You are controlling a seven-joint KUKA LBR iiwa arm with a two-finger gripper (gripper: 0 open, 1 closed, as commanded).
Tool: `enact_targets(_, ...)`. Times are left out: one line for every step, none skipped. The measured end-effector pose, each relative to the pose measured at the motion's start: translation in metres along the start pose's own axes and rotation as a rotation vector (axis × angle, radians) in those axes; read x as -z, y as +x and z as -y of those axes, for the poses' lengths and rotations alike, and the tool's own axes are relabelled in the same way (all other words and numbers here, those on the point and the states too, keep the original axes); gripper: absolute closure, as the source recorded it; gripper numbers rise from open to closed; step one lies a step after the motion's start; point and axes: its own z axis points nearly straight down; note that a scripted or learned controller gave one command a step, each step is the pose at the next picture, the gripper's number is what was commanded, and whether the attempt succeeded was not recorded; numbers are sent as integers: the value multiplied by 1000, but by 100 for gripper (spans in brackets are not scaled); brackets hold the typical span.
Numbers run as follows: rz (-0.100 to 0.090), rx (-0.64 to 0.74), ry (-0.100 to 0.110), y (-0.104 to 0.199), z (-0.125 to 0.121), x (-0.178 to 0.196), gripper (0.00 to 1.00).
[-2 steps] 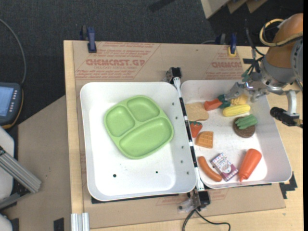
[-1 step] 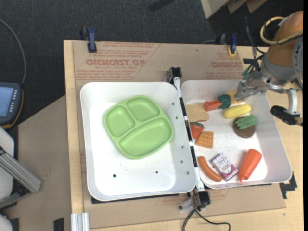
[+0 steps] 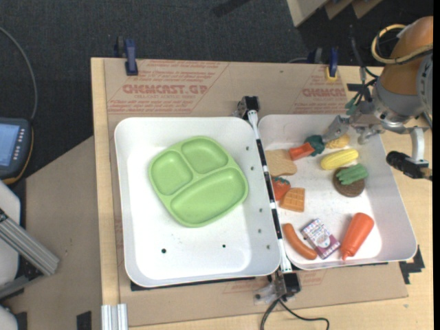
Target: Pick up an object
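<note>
Your hand [image 3: 349,124] hovers low over the far edge of the right white bin [image 3: 397,215], just beside the yellow toy corn cob [image 3: 339,159] and the small orange carrot with a green top [image 3: 307,148]. You cannot tell how it is set; the wrist hides that. Nothing is lifted yet. The risk I see: those pieces crowd together near the bin wall, so a descent could nudge the corn aside or pinch two things. The green divided plate [image 3: 198,179] sits alone in the left bin.

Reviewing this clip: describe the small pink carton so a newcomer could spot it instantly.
Look in the right bin, along its near edge. The pink carton lies between the hot dog and the orange carrot. It is the only boxy, printed item there.
</note>
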Motion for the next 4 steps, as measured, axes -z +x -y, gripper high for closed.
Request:
enact_targets(-4, -1, 21, 45, 1, -33, 0)
enact_targets(-12, -3, 11, -6, -7, -33, 0)
enact_targets(-11, 2, 16, 53, 42, -33, 0)
enact_targets(-7, -2, 9, 50, 39, -22, 100)
